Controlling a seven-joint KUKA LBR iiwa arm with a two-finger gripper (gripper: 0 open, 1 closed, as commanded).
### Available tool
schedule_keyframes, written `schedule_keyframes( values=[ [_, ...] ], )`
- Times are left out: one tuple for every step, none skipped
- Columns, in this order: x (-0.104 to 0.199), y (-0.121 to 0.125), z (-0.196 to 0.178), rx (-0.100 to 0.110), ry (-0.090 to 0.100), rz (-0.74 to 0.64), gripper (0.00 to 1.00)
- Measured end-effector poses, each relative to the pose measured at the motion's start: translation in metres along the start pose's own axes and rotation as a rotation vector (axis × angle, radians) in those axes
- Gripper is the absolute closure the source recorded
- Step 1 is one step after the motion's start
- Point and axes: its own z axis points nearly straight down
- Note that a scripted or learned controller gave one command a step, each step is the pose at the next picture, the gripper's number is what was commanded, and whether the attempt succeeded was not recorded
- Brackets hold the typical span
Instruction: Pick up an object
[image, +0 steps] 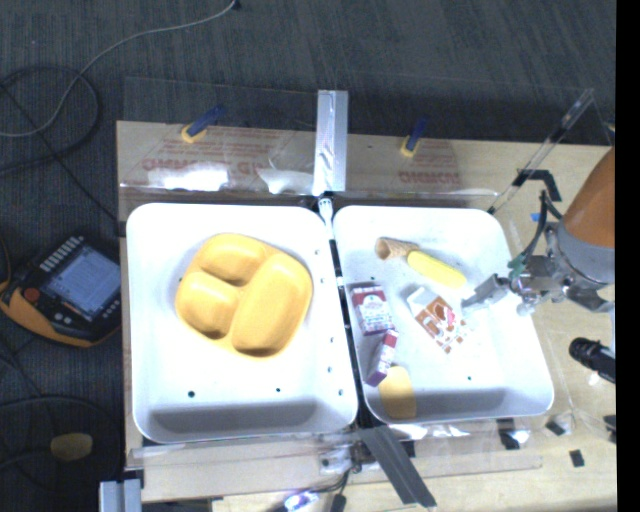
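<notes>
Arm entered from the right, mostly cut off at the frame edge; just the orange band and grey wrist showed. Claw (487, 292) sat at the right wall of the right bin (520, 330), its fingers small and blurred against the white: could not tell how far they were parted, and nothing was seen between them. Count in the right bin: six items. Just left of the claw and slightly above, one yellow banana-shaped piece (436, 268); further left, one tan cone (393, 248). Below-left of the claw, one red-and-white packet (437, 318), near but apart. Well left, one printed carton (371, 308), one purple tube (381, 359) and one amber block (397, 391) at the bin's near wall, partly in shadow. Left bin (160, 400), far left of the claw: one big yellow lobed cushion (243, 294).
</notes>
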Motion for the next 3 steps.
schedule_keyframes(
  values=[
    [0.045,0.046,0.100,-0.010,-0.007,-0.260,0.00],
    [0.029,0.042,0.100,-0.016,-0.002,-0.221,0.00],
    [0.030,0.044,0.089,-0.019,-0.002,-0.222,1.00]
  ],
)
